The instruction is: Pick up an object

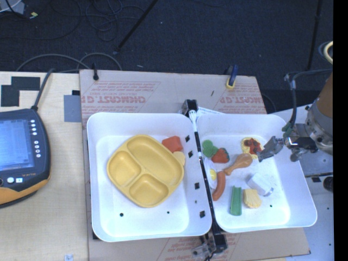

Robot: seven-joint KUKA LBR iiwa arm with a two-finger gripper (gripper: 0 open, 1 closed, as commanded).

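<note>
Hovering beside the drumstick [237, 163], the hand [270, 148] seems released, though blurred.

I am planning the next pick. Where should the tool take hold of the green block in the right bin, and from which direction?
Probably grip the green block across its narrow width, at mid-length, coming straight down from above. It lies flat and elongated, roughly upright in the image. The yellow piece sits close on its right, so that side is tight; the sausage on the left leaves a small gap.

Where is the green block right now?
The green block lies in the right bin, near its front, between the sausage and a yellow piece.
</note>
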